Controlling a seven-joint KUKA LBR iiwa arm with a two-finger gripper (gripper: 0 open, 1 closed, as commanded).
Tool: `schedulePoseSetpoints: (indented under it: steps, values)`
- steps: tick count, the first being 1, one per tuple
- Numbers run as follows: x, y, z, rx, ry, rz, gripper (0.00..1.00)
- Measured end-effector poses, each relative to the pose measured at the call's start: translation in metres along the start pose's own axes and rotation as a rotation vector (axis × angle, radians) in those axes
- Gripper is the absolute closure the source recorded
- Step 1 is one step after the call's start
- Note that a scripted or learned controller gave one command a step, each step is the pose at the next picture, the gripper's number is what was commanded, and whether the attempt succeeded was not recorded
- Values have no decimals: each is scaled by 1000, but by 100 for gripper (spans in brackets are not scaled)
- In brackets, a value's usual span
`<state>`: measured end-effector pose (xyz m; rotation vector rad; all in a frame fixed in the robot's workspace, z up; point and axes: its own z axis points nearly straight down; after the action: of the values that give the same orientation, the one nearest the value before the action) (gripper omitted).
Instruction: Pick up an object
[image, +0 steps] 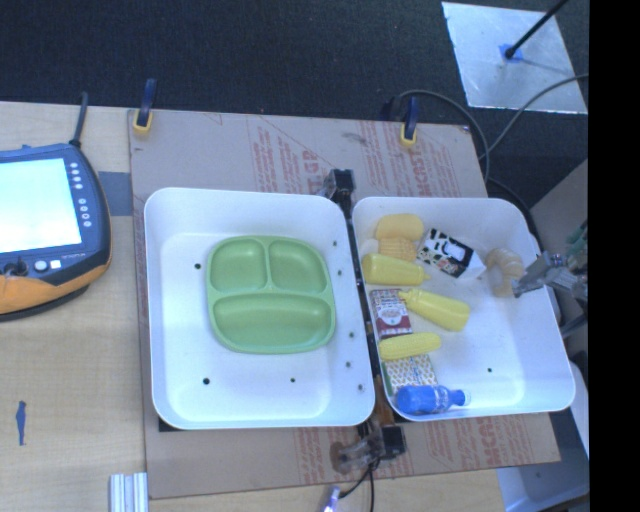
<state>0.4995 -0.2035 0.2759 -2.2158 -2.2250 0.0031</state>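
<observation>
The right bin (520, 360) holds several small items along its left side. A black-and-white carton (445, 253) lies near the back, beside a yellow lump (399, 228) and a yellow block (392, 269). Below these lie a red packet (390, 312), a yellow squeeze bottle (440, 309), a yellow corn-like piece (410, 346), a patterned packet (411, 373) and a blue bottle (430, 400). A beige item (505, 262) rests near the right wall. My gripper (540, 277) reaches in at the bin's right rim, just right of the beige item, with nothing visibly in it.
The left bin (180, 380) carries a green divided plate (270, 295). A tablet-like pendant (45, 225) sits on the bench at the far left. Clamps (143, 118) hold the cardboard sheet at the back. The right half of the right bin's floor is bare.
</observation>
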Motion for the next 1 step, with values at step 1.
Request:
schedulePoseSetpoints:
  steps: [1]
  values:
    - [-8, 72, 48, 1, -2, -3, 0]
